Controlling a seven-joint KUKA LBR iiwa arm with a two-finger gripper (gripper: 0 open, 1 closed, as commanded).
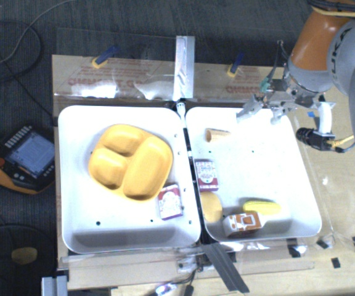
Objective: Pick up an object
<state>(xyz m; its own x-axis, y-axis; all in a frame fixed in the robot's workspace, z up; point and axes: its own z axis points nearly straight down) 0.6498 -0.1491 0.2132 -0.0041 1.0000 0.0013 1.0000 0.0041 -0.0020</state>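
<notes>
White shallow plastic bins, two, side by side. Right bin (291, 165), near edge: brown-and-orange carton (244, 222) lying on its side, touching a small yellow banana-shaped piece (261, 207); a round tan disc (211, 207) just beside. Left bin (73, 165), near corner: small red-and-white carton (170, 202), with a large yellow three-lobed plastic dish (130, 160) behind it. By the divider in the right bin, a second red-and-white carton (206, 173); farther back, a tan cone-shaped piece (216, 135). Two-finger gripper (265, 111) over the right bin's far rim, fingers spread, nothing between them.
</notes>
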